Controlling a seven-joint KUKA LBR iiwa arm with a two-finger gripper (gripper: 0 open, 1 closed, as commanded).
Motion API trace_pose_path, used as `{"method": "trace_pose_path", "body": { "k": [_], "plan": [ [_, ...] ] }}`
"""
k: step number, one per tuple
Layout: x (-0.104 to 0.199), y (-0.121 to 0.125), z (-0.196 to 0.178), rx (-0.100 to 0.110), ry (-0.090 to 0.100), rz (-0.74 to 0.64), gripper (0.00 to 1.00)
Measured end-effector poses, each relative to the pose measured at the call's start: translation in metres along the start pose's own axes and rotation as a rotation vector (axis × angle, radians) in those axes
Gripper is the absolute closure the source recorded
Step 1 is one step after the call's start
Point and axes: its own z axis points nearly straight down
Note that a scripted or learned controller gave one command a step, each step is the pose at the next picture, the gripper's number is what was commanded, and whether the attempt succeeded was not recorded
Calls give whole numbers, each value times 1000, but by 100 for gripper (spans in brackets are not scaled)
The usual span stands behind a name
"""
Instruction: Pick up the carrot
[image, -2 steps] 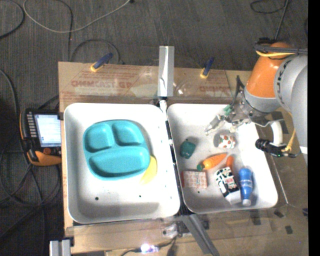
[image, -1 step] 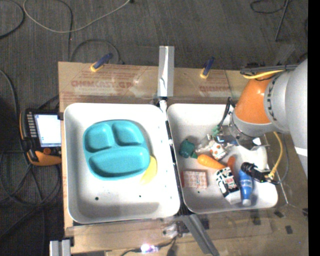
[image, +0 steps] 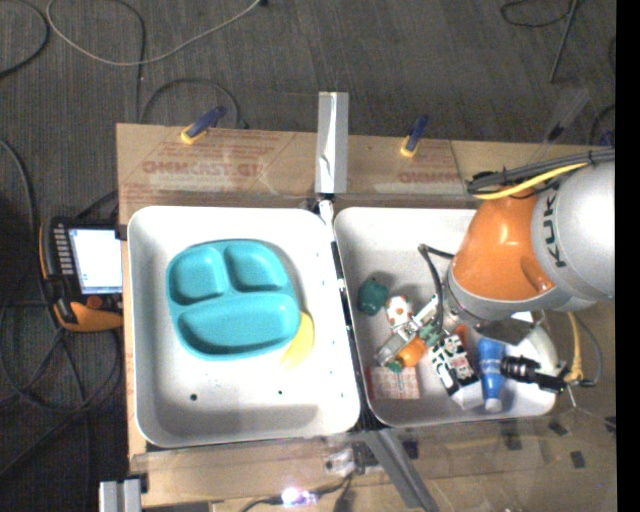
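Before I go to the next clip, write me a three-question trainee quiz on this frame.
1. True or false: the teal tray lies in the left bin.
2. Which bin is the gripper over? A) left B) right C) neither
3. Fill in: the yellow item lies against the tray's ____ edge in the camera view.

Key:
1. True.
2. B: the gripper is down in the right bin, among the clutter, at an orange item that may be the carrot. Whether it grips it is not clear.
3. Right: it peeks out at the tray's lower right corner.
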Motion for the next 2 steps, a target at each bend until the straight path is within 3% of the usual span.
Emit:
{"method": "trace_pose_path", "body": {
  "k": [1,2],
  "plan": [
    [-1,2,-12,-6,-3,1,100],
    [64,14,-93,15,15,186,100]
  ]
}}
